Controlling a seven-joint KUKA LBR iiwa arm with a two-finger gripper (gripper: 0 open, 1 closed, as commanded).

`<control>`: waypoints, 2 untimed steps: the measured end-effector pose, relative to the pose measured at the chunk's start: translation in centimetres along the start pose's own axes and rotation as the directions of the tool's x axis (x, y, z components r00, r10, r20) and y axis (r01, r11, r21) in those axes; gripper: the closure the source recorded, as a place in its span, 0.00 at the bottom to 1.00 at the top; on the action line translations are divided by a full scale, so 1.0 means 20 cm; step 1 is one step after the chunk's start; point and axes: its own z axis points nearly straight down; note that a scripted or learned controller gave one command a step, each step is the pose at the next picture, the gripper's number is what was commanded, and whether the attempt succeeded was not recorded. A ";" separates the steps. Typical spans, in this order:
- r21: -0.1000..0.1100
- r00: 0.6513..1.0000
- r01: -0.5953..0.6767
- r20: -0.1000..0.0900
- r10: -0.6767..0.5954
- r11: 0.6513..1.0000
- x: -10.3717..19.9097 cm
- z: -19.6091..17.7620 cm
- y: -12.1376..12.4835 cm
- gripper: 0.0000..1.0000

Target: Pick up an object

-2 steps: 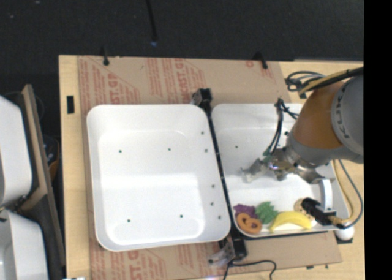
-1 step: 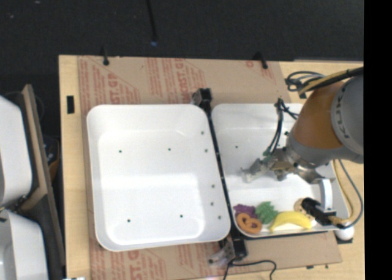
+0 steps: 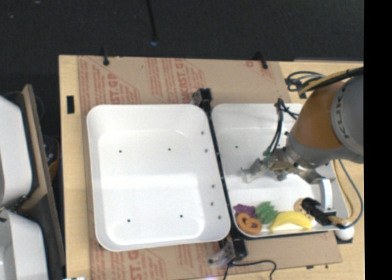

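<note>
My fingers (image 3: 248,173) hover apart and empty above the shallow white right bin (image 3: 245,125), approach step; next I must descend onto the yellow plastic banana (image 3: 292,221) at that bin's near edge.

The arm (image 3: 324,122) reaches over the right bin (image 3: 245,119), its gripper (image 3: 250,172) low above the bin floor. A banana (image 3: 293,220), green toy (image 3: 266,212), and purple toy (image 3: 245,210) crowd the near edge.
</note>
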 end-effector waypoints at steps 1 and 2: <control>-0.001 1.000 0.000 0.001 0.000 1.000 0.01 -0.10 -0.17 0.00; 0.001 1.000 0.004 0.000 -0.004 1.000 0.17 0.00 0.00 0.00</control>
